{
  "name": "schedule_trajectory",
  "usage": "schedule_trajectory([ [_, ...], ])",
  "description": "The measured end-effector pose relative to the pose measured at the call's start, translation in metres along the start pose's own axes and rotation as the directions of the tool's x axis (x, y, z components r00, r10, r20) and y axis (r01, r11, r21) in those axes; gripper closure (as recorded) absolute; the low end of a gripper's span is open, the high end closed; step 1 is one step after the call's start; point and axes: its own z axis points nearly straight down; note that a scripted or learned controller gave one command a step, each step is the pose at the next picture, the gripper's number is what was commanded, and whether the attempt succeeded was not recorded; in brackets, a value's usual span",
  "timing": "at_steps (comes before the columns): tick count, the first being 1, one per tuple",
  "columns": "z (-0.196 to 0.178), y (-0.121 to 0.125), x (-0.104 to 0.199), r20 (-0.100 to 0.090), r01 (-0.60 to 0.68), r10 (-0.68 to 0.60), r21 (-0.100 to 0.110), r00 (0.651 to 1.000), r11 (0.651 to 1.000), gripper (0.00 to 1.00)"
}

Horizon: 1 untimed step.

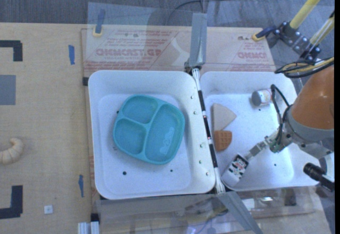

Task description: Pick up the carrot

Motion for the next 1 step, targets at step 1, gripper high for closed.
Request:
schedule_trajectory([
  [1,-0.0119,0.0011,-0.0041,0.009,-0.005,0.005,-0.008,1.0,1.0,1.0],
])
